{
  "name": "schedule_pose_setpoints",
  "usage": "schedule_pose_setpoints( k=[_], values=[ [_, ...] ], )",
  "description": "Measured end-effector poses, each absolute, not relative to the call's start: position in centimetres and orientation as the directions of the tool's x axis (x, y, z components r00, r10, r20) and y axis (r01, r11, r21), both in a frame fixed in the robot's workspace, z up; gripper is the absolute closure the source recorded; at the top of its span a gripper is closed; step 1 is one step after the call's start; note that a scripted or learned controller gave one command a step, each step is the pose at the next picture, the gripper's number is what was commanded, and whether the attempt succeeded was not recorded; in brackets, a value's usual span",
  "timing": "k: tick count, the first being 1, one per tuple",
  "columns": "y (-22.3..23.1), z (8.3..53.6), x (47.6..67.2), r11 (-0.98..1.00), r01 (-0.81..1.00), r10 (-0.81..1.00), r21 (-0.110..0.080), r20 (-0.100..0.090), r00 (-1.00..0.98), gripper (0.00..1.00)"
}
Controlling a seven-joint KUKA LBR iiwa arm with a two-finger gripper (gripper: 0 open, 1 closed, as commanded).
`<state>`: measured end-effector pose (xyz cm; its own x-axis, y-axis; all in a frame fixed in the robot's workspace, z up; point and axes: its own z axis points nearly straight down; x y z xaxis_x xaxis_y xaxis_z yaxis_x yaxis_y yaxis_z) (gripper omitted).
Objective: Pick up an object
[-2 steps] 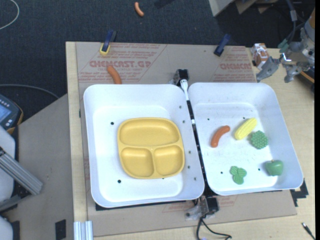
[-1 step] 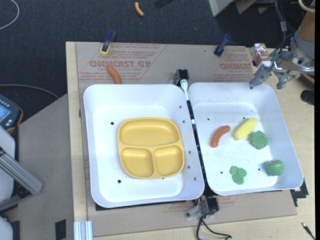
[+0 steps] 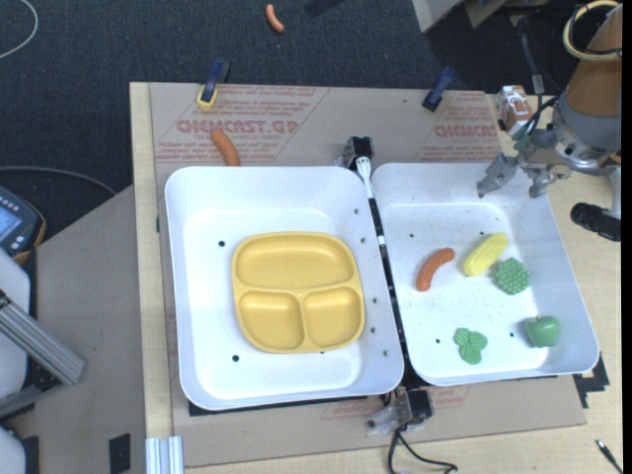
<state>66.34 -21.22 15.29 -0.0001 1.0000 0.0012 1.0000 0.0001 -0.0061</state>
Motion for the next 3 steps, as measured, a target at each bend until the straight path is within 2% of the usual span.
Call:
schedule_pose_setpoints(
  k=[1, 2, 3],
  values=[
    [-20.5, 10.4, 66.9, 0.002, 1.000, 1.000, -0.005, 0.001, -0.002, 0.00],
    [-20.4, 8.4, 66.9, 0.002, 1.000, 1.000, -0.004, 0.001, -0.002, 0.00],
    [-20.4, 9.7, 67.1, 0.003, 1.000, 1.000, 0.002, -0.002, -0.003, 1.00]
  ],
)
